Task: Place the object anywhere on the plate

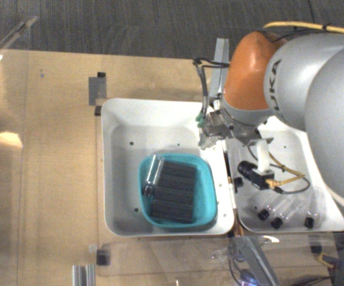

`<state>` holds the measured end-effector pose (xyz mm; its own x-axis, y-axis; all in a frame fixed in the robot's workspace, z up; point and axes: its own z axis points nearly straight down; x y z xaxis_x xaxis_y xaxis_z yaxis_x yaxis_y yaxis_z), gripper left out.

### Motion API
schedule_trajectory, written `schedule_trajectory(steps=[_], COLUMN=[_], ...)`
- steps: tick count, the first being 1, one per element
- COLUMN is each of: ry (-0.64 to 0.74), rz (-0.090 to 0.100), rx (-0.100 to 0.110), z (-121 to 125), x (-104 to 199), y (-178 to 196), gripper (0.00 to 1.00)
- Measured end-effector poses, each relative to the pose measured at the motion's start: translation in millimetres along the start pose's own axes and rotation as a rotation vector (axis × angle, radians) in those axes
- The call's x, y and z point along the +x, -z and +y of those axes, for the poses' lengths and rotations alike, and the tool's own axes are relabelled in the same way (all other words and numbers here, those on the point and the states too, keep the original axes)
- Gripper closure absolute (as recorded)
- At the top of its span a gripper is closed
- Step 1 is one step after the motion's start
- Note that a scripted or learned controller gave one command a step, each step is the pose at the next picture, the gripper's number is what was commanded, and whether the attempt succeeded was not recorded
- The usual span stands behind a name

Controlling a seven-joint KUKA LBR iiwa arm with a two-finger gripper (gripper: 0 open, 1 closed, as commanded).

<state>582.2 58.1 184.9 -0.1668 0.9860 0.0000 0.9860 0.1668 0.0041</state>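
The left bin's (119, 177) floor lies bare left of the plate (206, 189); the arm (279, 82) overhangs the dividing rims.

The table (40, 177) is pale wood with a glossy sheen that catches light at its left side. Beyond its far edge lies dark grey carpet (130, 11). Two shallow white bins rest directly on the table, side by side and touching along their inner walls. The left bin (118, 159) sits near the middle of the table; the right bin (332, 222) lies just beside it. Small dark brackets (97, 91) are fixed to the tabletop at the left bin's far left corner and near its closest left corner.
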Motion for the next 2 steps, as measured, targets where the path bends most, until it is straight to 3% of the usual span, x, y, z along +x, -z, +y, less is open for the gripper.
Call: schedule_trajectory(steps=[1, 2], ry=[0.014, 0.015], rz=[0.002, 0.002], rx=[-0.016, -0.019], z=[14.2, 15.0], x=[79.3, 79.5], y=[-80.3, -79.6], gripper=[1.0, 0.0])
